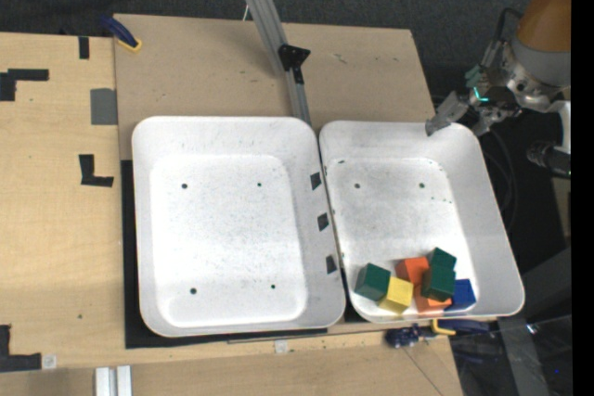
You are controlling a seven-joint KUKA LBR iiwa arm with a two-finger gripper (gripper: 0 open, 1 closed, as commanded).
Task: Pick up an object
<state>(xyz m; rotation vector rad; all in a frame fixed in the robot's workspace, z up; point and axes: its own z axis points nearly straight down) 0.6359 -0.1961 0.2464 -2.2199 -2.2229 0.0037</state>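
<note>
The gripper [452, 113] hangs just past the far right corner of the right bin [483, 190], and I cannot tell how it is set or whether it carries anything. The blocks sit bunched in that bin's near right corner: a green block [373, 281], a yellow block [399, 293], an orange one [414, 270], a dark green one [442, 271] and a blue one [462, 293]. The left bin [148, 199] lies alongside.

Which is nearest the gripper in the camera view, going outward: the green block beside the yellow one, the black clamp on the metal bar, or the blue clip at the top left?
From the gripper:
1. Black clamp, left of it on the bar.
2. Green block, in the right bin's near end.
3. Blue clip, far left corner of the bench.
</note>
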